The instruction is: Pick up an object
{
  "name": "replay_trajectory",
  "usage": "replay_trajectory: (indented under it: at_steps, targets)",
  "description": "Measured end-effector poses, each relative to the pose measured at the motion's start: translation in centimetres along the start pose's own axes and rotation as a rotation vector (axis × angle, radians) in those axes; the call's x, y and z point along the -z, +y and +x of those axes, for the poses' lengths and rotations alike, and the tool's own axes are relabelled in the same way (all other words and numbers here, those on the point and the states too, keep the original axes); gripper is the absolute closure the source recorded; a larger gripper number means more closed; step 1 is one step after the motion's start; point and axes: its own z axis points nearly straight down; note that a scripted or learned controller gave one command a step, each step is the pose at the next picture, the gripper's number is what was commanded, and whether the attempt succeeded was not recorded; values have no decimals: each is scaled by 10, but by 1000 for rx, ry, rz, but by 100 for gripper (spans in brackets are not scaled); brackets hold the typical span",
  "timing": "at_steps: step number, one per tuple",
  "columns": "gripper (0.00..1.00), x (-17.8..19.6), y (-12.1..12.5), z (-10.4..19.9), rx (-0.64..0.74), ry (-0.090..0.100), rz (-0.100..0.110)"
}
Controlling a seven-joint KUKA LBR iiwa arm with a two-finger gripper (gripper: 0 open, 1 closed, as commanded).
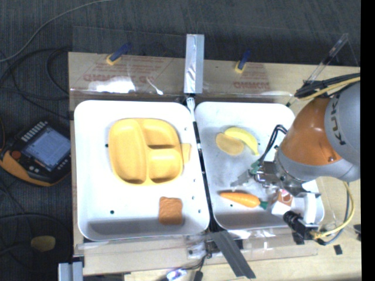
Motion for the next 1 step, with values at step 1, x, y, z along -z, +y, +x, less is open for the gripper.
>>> replay_trajectory:
  at_steps: [1]
  targets:
    - [0,17,-2,22,197,-1,0]
